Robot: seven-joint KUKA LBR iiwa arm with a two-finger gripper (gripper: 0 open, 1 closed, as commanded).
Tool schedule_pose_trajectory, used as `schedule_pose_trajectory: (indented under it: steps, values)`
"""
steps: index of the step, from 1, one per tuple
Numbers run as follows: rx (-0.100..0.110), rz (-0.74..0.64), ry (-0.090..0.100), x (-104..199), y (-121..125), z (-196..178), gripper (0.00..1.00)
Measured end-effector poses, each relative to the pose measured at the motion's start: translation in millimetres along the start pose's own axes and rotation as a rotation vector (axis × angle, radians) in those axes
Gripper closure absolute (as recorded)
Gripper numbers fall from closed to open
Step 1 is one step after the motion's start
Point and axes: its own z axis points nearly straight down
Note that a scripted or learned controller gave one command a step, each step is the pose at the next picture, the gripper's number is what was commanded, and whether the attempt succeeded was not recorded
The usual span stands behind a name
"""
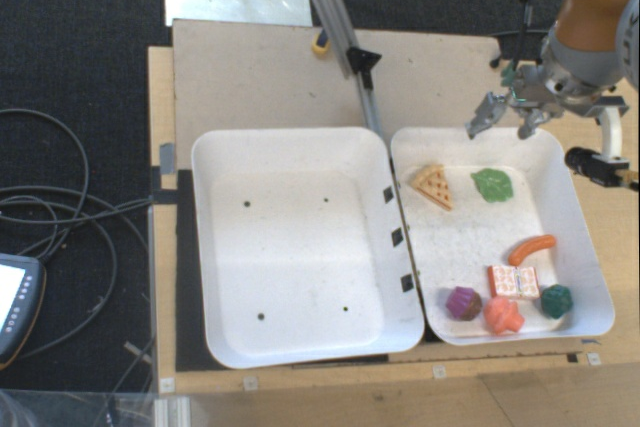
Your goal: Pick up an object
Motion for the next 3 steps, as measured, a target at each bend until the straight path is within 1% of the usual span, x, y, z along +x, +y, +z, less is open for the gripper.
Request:
schedule_pose_trajectory:
  steps: [1,3]
  values:
    - [0.000,0.000,0.000,-0.1,0.0,-0.1,0.00]
    - [0.002,-0.001,0.000,9.0,7.7,85.5,0.00]
